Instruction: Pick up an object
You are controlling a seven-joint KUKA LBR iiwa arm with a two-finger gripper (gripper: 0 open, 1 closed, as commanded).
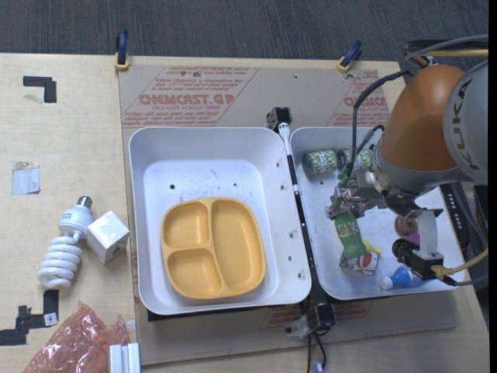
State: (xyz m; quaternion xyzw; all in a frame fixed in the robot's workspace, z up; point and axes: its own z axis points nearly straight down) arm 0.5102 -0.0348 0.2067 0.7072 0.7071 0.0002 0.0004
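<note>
Currently gripper point(347, 202) low in right bin point(326, 282), over green packet point(350, 238); finger opening and hold: cannot tell. Pick judged unfinished; green can point(323, 161) at 11 o'clock untouched.

We see a yellow divided plate point(212, 247) lying in the left bin point(147, 231). Our jaws point(349, 200) hang over the right bin point(326, 274), above a green packet point(349, 235). A spiral bulb point(62, 251) rests on the desk point(46, 169).
</note>
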